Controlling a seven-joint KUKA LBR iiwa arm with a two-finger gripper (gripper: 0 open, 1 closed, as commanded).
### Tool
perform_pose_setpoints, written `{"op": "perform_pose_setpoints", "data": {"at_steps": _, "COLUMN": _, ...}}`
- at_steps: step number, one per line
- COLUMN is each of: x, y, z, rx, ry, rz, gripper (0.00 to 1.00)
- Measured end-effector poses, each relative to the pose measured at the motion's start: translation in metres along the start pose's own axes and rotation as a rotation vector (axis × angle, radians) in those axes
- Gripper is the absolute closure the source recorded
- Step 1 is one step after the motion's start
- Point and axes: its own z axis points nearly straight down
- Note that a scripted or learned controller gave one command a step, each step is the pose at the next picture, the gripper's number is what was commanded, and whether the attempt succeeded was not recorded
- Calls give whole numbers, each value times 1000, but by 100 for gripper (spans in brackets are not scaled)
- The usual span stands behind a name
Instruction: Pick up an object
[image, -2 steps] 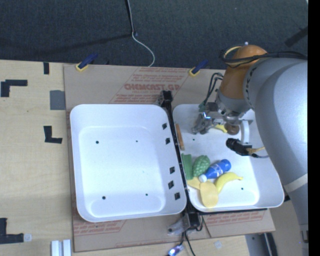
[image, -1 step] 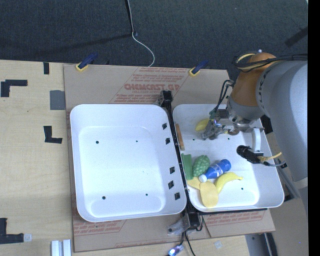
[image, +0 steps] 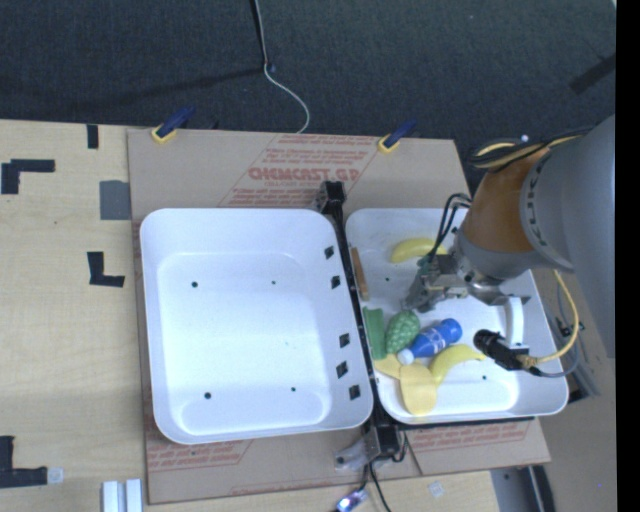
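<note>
1. Camera view: the gripper (image: 428, 285) is lowered into the right bin (image: 530, 400), near the bin's middle; whether it is spread or pressed together cannot be told, and nothing is seen gripped.
2. Objects just below the gripper: a green textured object (image: 402, 328) lies just beneath it, touching a blue bottle (image: 435, 339) with a white cap. A yellow banana-shaped object (image: 455, 360) and a pale yellow piece (image: 415, 385) lie beyond these, toward the bin's near edge.
3. Object above the gripper: a second yellow object (image: 410, 249) lies near the far wall, partly hidden by the arm.
4. Edges: a green strip (image: 373, 330) lies along the right bin's left wall, next to the seam between the bins. The objects crowd the bin's left and near portion.
5. Open room: the left bin (image: 240, 320) offers a bare white floor.
6. Writing: both bins rest on a cardboard sheet (image: 290, 170) on the tabletop (image: 60, 330); red print on it reads roughly "CHEMCAST".
</note>
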Motion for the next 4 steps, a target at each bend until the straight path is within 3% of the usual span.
{"op": "perform_pose_setpoints", "data": {"at_steps": 1, "x": -48, "y": 29, "z": 0, "rx": -5, "ry": -2, "rz": -1, "gripper": 100}}
{"op": "perform_pose_setpoints", "data": {"at_steps": 3, "x": -40, "y": 7, "z": -1, "rx": -5, "ry": -2, "rz": -2, "gripper": 100}}
{"op": "perform_pose_setpoints", "data": {"at_steps": 4, "x": -40, "y": 7, "z": 0, "rx": -4, "ry": 0, "rz": -3, "gripper": 0}}
